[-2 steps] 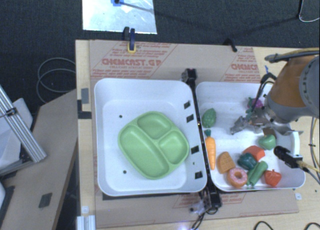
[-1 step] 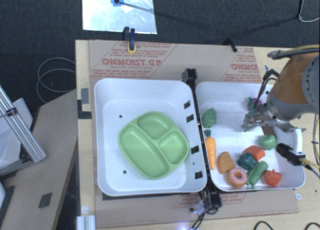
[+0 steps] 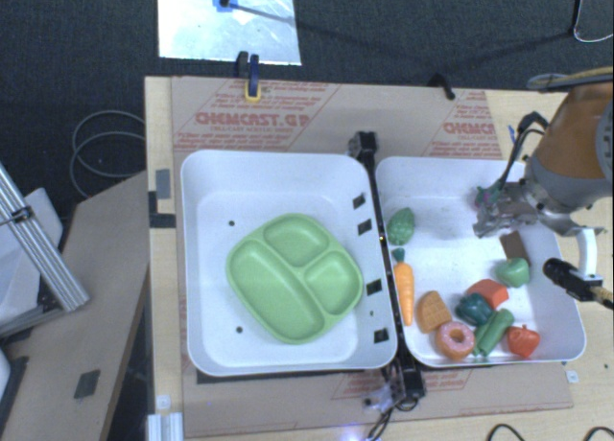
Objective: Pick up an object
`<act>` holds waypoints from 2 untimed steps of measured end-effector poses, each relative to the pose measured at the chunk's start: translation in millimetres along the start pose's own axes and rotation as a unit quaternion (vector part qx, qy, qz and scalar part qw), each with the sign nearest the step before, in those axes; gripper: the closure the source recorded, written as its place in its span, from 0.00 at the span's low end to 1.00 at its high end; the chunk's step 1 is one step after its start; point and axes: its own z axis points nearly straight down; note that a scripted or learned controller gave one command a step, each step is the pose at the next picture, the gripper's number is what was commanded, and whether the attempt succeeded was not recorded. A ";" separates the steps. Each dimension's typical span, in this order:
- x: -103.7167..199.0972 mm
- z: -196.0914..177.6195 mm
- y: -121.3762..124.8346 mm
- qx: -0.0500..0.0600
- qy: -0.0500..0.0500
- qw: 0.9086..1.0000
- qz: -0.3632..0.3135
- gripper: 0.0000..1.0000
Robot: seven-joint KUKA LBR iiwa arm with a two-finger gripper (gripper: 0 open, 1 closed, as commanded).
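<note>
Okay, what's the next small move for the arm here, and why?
Probably lower the gripper a little toward the green pepper. The gripper sits above the right bin, and that pepper lies just below it, slightly apart from the crowded toy foods.

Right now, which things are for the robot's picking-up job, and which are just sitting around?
For the job:
gripper, over the right bin
toy food in that bin: carrot, donut, broccoli, cucumber, green pepper, tomato

Just sitting around:
green divided plate in the left bin
yellow clamp
silver sheet
</note>
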 end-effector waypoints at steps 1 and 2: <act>-1.4 -43.8 1.0 0.000 0.000 1.000 0.000 1.00; -1.8 -87.4 2.9 0.000 0.000 1.000 0.000 1.00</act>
